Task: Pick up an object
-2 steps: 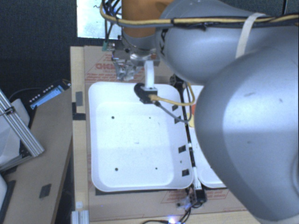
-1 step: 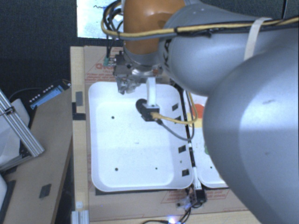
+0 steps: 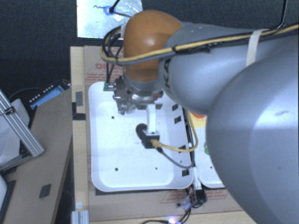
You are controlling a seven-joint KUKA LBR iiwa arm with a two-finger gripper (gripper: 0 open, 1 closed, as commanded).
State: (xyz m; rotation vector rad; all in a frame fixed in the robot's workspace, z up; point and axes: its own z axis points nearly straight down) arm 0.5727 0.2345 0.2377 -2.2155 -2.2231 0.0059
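Gripper (image 3: 124,108): over left bin (image 3: 117,174), toward its far left corner; whether wide or narrow, cannot tell.

White bins: two, the left bin (image 3: 105,143) in plain sight, the right bin (image 3: 211,180) mostly under me
My arm (image 3: 233,92): one
My pincer (image 3: 123,107): one, over the left bin
Dark specks (image 3: 117,169) on the left bin's floor: three
Black clips (image 3: 178,120) on the rim between the bins: four that I can count (the rest of that rim sits behind my own bulk)
Coloured things in the right bin: two, a yellow-and-red piece (image 3: 198,120) and a green piece (image 3: 207,147), both too hidden to name
Silver sheet (image 3: 110,10) beyond the bench: one
Blue strip (image 3: 46,94) off to the side: one
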